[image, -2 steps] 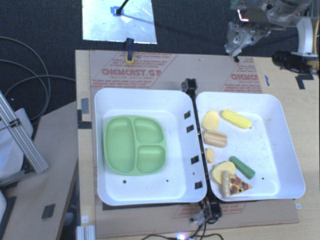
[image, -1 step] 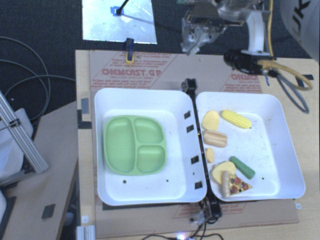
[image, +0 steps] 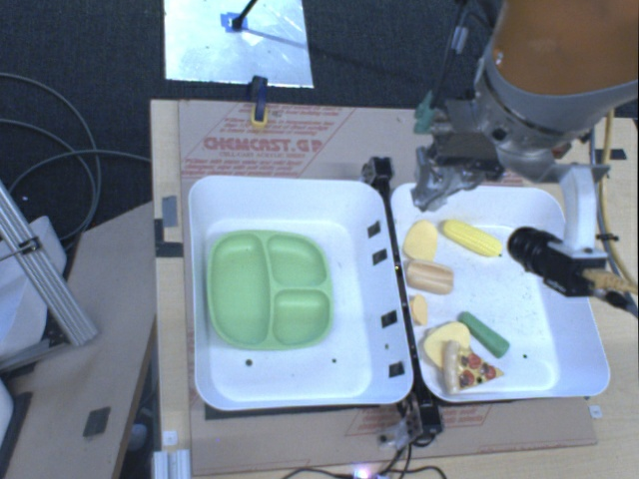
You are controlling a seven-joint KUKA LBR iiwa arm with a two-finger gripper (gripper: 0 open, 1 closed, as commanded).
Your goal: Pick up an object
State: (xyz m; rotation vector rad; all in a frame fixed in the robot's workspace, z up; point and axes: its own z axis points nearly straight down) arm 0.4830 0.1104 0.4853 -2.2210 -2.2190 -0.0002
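Observation:
The right bin (image: 574,367) holds several toy foods. A yellow corn cob (image: 471,238) and a pale yellow wedge (image: 421,239) lie near its back left corner, with a tan bread roll (image: 429,277) just in front of them. Toward the front lie a green pickle (image: 483,333), a yellow lump (image: 445,335) and a pizza slice (image: 469,369). My gripper (image: 446,190) hangs over the bin's back left corner, just behind the wedge and the corn cob. I see nothing in it.
The left bin (image: 230,203) holds a green divided plate (image: 268,289). A black hinged divider (image: 391,267) runs between the bins. A black cylinder (image: 544,257) on a white bracket juts over the right bin's right side. Cables trail at the left.

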